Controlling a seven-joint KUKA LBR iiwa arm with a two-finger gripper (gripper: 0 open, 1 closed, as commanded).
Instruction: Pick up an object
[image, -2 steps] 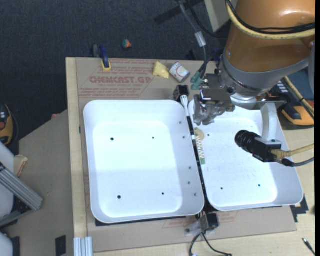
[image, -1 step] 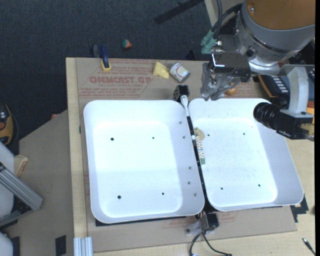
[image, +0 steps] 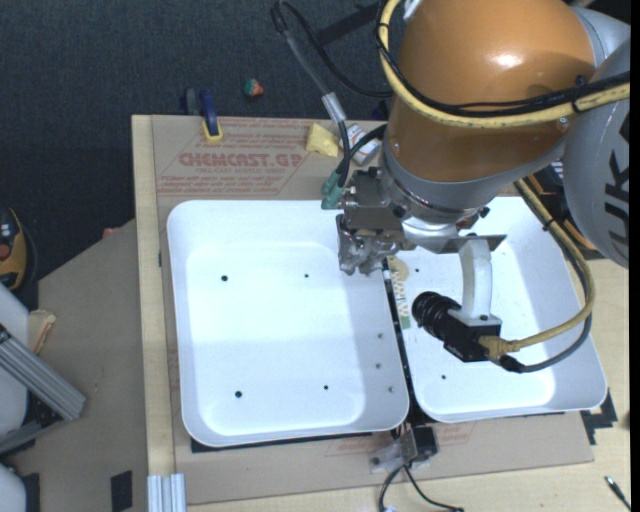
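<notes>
Orange-banded arm (image: 480, 90) reaches down, its gripper (image: 362, 255) low over the bins' shared edge, grip state unclear.

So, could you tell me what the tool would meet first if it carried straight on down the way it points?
Probably the raised rim where the two shallow white bins meet; the tool hangs over it, though depth is unclear.

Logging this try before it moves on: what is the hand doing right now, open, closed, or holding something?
Hand: at the inner edge of the left bin, near the divide; whether it is open, closed or holding anything cannot be told.
</notes>
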